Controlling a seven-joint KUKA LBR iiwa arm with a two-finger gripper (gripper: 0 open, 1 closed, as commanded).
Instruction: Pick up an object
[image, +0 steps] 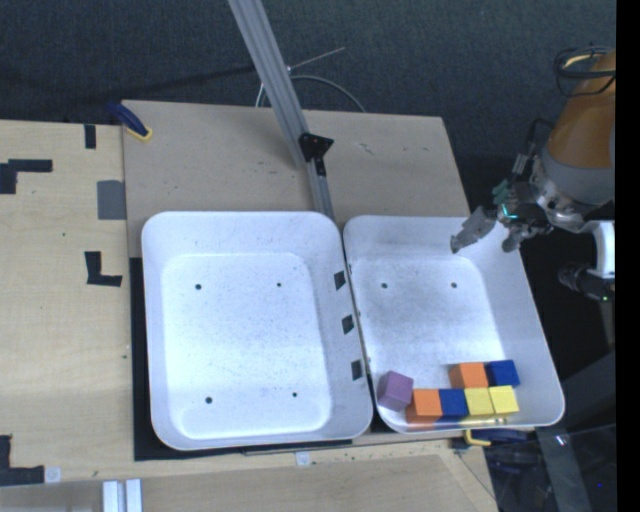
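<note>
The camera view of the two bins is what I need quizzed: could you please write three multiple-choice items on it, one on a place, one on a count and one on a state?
1. Where do the blocks lie?
A. Near corner of the right bin
B. Middle of the left bin
C. On the bench behind the bins

2. How many yellow blocks are there?
A. None
B. Two
C. Five

3. Where is the gripper relative to the blocks?
A. Pressed on the purple block
B. Lifting an orange block
C. Over the right bin's far right corner, apart from them

Answers:
1 A: the blocks cluster at the near edge of the right bin, not in the left bin.
2 B: two yellow blocks sit side by side.
3 C: the gripper hangs at the far corner, with the purple block well away.
</note>
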